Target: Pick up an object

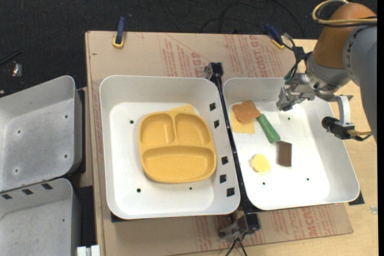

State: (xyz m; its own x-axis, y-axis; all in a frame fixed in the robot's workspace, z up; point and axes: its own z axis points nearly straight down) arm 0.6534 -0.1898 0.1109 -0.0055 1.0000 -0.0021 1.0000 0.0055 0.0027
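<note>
Gripper (288,99) is hovering over right bin (336,174), near its far edge, w/ nothing seen btwn fingers. Green stick (269,129) is lying just toward bin centre, long axis slanting from far-left to near-right.
</note>
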